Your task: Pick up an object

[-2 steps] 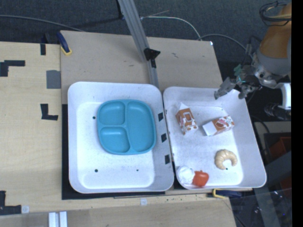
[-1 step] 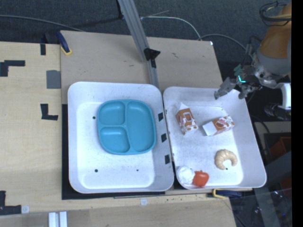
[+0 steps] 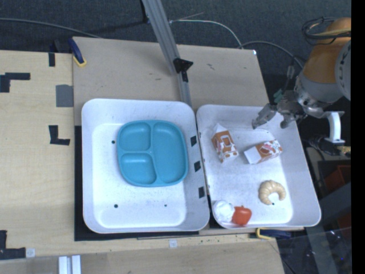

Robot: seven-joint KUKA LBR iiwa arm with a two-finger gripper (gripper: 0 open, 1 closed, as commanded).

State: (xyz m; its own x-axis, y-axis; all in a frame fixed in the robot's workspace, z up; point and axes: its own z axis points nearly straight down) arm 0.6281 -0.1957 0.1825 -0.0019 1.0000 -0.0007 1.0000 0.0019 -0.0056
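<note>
— What does the bench look like?

— Pale wood on the left with dark tape marks, and a tan board under two shallow white bins set side by side. Beyond it is dark carpet crossed by thin cables. A grey metal rail slants down from the far edge to the seam between the bins.

— And the gripper?

— It hangs over the far right corner of the right bin. Its two fingers are spread apart, tips pointing down and left, with nothing between them and nothing touching them.

— The arm's pose?

— The arm comes in from the right, the orange band above a grey wrist, bent down toward the bin's far edge.

— Where are the things to pick?

— All in the right bin. A small orange-and-white carton lies near the left wall. A second carton lies on its side just right of it, below the gripper and apart from it. A toy croissant sits nearer, toward the right. In the near left corner a red tomato-like piece touches a white lump.

— The left bin?

— It holds a blue divided plate, three compartments, lying flat near the middle.
</note>
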